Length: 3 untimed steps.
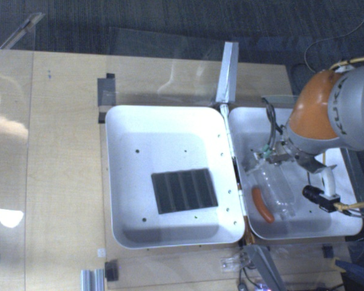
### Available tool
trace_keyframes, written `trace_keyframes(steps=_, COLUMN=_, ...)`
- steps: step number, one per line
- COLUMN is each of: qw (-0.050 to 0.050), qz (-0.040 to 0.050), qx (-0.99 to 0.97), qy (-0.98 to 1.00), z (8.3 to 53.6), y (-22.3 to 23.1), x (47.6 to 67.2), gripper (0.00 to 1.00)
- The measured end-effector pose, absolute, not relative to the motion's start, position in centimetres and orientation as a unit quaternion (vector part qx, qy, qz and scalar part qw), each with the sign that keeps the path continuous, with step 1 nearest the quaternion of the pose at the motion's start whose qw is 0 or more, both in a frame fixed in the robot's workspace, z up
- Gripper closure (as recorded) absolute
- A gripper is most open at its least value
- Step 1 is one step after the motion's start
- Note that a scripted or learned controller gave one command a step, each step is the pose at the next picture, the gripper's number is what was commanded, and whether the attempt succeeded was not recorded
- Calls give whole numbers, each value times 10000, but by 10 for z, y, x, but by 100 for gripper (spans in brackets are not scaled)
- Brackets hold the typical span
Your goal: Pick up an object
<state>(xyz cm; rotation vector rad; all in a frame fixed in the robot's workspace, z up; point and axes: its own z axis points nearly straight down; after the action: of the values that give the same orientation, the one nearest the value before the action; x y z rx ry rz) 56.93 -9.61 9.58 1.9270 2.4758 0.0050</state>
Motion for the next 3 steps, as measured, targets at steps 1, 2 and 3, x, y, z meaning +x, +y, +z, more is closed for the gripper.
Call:
trace_keyframes(steps=1, qw=76, qz=49, qx=6549, qy=7556, z=91, y=-102, x=616, gripper=0)
trace_keyframes(steps=2, qw=73, qz=31, qx=5767, qy=8169, z=91, y=-128, x=640, gripper=0)
trace_keyframes(steps=3, qw=79, qz=38, qx=5466, qy=8374, z=92, y=-125, x=606, gripper=0)
